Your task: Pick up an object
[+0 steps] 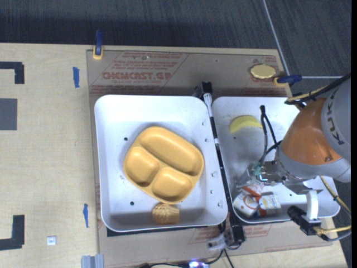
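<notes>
A divided tray (163, 162) lies in the left bin (106, 149); a small round piece (165, 213) sits just near of it.

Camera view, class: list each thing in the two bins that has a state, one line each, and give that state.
Yellow sectioned tray: lying flat in left bin.
Tan round piece: beside the tray's near edge.
Yellow piece: lying in right bin.
Gripper: lowered into right bin.

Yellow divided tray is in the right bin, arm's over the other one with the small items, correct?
Not quite. The camera view shows the yellow divided tray in the left bin, not the right. The arm is over the other one, the right bin, with the small items.
</notes>
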Robot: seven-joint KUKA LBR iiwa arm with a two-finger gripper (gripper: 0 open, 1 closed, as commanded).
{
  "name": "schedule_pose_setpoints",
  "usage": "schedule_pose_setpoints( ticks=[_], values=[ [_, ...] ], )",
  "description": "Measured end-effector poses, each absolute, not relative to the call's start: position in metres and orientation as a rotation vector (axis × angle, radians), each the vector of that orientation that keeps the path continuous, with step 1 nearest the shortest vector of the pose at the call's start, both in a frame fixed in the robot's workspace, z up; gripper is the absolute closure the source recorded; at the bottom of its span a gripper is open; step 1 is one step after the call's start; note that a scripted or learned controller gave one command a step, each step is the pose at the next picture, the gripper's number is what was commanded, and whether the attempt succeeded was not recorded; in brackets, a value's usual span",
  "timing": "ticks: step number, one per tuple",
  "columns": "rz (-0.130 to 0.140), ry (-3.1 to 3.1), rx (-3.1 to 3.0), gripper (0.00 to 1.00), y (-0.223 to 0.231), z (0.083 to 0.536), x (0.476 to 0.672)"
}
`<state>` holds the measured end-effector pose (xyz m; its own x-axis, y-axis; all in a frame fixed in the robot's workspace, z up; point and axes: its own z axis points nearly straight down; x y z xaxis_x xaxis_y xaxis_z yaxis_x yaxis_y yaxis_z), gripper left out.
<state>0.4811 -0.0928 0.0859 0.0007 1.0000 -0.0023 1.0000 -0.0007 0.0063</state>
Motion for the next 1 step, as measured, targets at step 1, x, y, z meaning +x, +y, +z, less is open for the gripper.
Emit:
schedule_pose_setpoints(
  ticks=[1],
  values=[
    [0.006, 2.220, 2.217, 0.00, -0.0969, 0.0858, 0.4808]
  ],
)
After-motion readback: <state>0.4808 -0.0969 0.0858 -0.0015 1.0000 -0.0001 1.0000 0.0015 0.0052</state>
